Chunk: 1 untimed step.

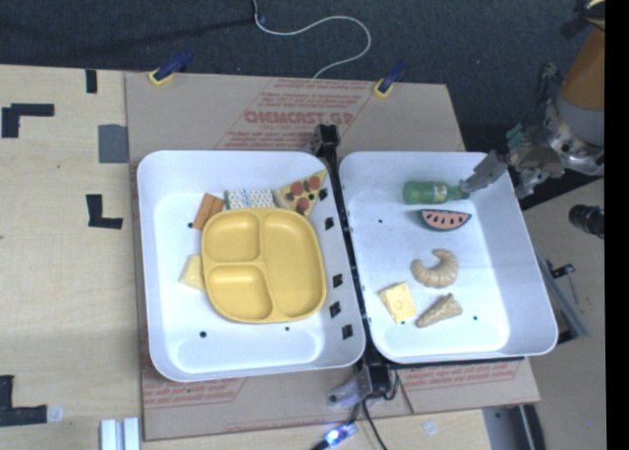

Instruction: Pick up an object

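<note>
- Two white bins sat side by side; the right bin (511, 271) held a green bottle (426, 192) at its far end.
- We saw the gripper (482, 174) just beside the bottle's cap; we could not tell its state.
- We judged the bottle light, stiff, slippery; grasp mid-body.

Arm (590, 94) cut off at right edge; yellow plate (263, 263) hides parts of food items (263, 198) behind it.

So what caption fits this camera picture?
Grey arm's gripper beside a green plastic bottle in the right white bin.
</note>
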Available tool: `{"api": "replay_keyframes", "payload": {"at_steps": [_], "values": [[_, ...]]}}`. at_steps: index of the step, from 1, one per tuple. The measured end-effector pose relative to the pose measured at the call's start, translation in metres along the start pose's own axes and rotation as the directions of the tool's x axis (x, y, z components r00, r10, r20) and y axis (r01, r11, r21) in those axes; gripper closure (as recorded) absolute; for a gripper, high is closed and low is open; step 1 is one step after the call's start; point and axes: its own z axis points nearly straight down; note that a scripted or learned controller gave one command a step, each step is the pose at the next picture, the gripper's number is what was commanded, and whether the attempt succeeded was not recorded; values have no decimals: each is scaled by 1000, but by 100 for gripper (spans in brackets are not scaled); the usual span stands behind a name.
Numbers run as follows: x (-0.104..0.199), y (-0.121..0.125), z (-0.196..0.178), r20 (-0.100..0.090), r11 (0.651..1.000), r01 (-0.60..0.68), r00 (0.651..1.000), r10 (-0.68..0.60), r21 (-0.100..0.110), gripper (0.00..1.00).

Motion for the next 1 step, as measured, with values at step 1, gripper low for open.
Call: {"api": "replay_keyframes", "payload": {"at_steps": [1], "values": [[0, 2, -7, 3, 1000, 3, 1000, -3, -11, 0]]}}
